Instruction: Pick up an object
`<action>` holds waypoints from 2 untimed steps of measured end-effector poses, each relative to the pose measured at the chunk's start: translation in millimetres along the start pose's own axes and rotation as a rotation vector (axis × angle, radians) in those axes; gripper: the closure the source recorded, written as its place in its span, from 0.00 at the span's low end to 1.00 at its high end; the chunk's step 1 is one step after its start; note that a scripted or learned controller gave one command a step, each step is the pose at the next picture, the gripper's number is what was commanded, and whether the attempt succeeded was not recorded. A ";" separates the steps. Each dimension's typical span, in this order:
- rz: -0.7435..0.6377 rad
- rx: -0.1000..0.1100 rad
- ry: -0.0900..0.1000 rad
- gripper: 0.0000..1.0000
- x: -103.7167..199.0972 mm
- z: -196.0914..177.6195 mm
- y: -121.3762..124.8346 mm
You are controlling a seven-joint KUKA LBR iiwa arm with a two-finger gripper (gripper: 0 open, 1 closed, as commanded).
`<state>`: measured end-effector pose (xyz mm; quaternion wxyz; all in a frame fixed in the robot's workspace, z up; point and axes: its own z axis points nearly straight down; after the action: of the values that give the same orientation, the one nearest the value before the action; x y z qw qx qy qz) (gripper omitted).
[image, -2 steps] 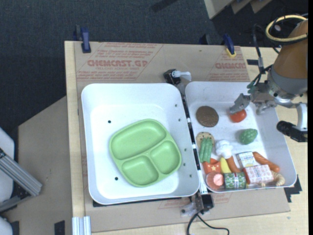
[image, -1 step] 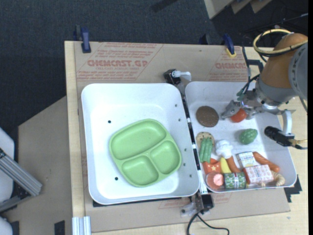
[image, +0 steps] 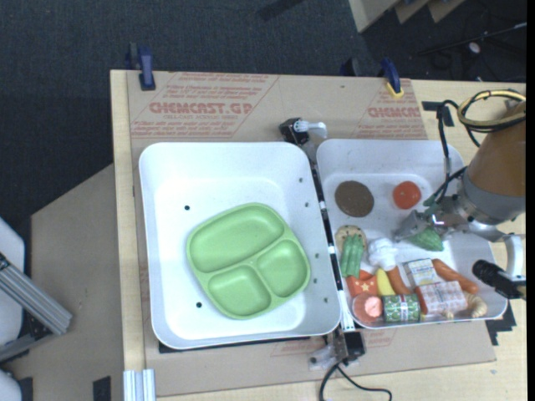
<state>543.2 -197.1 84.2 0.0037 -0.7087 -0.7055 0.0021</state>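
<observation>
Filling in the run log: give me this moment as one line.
arm: over right bin | gripper: low beside green toy | grasp: none seen | left bin: green divided plate

A single fixed camera looks down at a slant from above the brown-covered bench [image: 251, 107]. It stands far enough to take in both shallow white bins [image: 167, 224], with dark floor beyond.

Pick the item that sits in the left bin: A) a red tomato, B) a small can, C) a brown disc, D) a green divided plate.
D: the green divided plate lies in the left bin, while the food items crowd the right bin.
</observation>
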 end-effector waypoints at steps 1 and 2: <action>-0.007 -0.014 -0.004 0.00 -17.6 -1.8 76.3; -0.004 -0.001 0.002 0.00 30.0 0.3 -3.3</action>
<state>540.0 -167.1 84.0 0.0039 -0.7072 -0.7070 0.0010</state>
